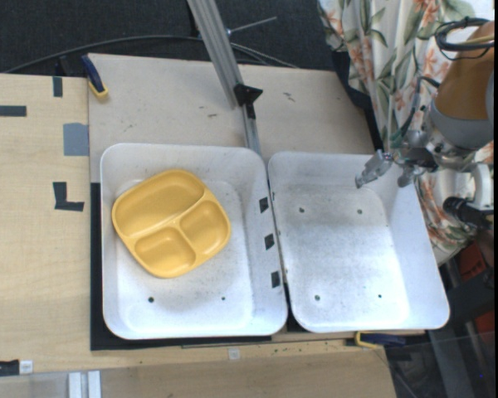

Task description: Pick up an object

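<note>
A yellow divided plate with three compartments lies flat in the left bin, toward its left side. My gripper hangs over the far right corner of the right bin, well apart from the plate. Its two grey fingers are spread, and nothing sits between them. The grey arm with its orange band comes in from the right above the gripper.
A slanted metal rail runs from the top down to the gap between the bins. A floral cloth hangs at the upper right behind the arm. A blue and yellow clamp sits on the bench's far left corner.
</note>
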Tool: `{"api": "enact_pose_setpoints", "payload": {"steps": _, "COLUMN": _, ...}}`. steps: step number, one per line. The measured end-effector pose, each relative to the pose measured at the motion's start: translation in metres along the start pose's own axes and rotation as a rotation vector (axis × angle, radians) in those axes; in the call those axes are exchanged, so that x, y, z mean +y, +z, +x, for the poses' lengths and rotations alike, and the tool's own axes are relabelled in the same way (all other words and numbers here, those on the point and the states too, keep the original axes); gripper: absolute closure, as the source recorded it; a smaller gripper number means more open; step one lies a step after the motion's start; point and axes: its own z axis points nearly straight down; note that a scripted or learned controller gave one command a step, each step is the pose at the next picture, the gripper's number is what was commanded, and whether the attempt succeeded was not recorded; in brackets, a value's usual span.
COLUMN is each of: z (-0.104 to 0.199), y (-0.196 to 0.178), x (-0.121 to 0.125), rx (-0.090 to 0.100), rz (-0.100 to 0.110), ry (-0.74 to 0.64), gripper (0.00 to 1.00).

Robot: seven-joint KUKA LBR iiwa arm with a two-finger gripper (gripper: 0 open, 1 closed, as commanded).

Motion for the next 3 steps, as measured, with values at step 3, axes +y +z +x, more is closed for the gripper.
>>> {"api": "enact_pose_setpoints", "payload": {"steps": 3, "z": 0.003, "y": 0.109, "x": -0.002, "rx": 0.0, "rz": 0.005, "ry": 0.0, "gripper": 0.0}}
